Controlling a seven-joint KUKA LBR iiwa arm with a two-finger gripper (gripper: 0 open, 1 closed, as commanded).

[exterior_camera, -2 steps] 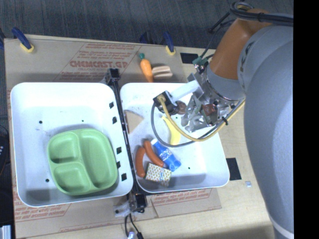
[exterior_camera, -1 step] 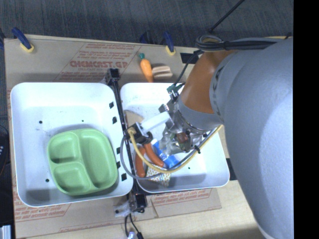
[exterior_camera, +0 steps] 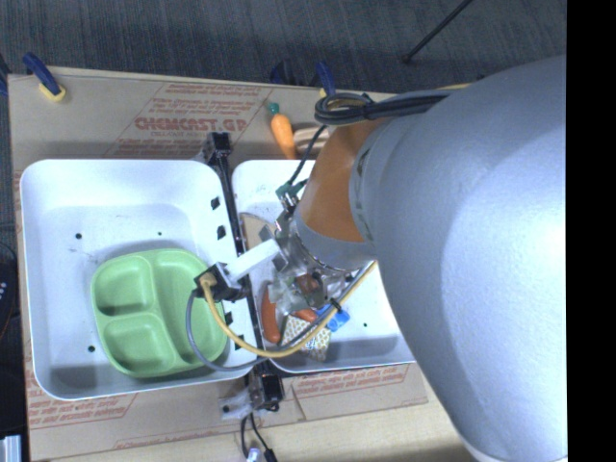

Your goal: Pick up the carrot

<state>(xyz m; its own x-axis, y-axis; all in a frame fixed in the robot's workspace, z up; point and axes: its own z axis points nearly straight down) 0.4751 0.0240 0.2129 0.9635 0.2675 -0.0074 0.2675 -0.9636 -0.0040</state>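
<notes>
Just left of my pincer (exterior_camera: 303, 301), low in the right bin (exterior_camera: 385, 340), the carrot (exterior_camera: 271, 323) lies unlifted. Whether I grip anything, I cannot tell; the pick seems still undone.

We see the arm (exterior_camera: 462, 258) reaching from three o'clock, its gripper (exterior_camera: 303, 292) low over the right bin (exterior_camera: 385, 340). A carrot (exterior_camera: 282, 135) lies on the cardboard (exterior_camera: 183, 114) at twelve o'clock, outside the bins. Orange items (exterior_camera: 272, 323) sit beneath the gripper. A green tray (exterior_camera: 144, 311) fills the left bin (exterior_camera: 58, 210) at eight o'clock.
</notes>
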